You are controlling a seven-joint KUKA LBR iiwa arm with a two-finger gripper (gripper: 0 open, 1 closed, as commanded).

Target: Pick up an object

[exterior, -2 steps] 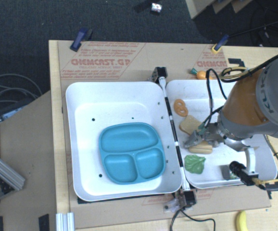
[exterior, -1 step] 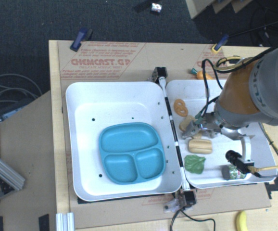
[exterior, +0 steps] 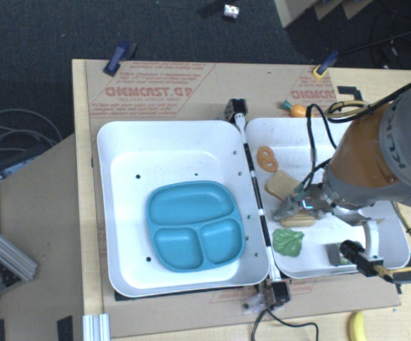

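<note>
Altogether two white bins point(exterior: 113, 190), one blue tray point(exterior: 193, 224), one pretzel point(exterior: 267, 158), one green leaf point(exterior: 289, 241)

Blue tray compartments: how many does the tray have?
3. The blue tray in the left bin has one wide compartment along its far side and two smaller ones nearer the camera.

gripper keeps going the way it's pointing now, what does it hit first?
Most likely the tan bread-like piece lying right under the gripper in the right bin; the green leafy item sits just beyond. Depth is unclear from this slanted view.
</note>
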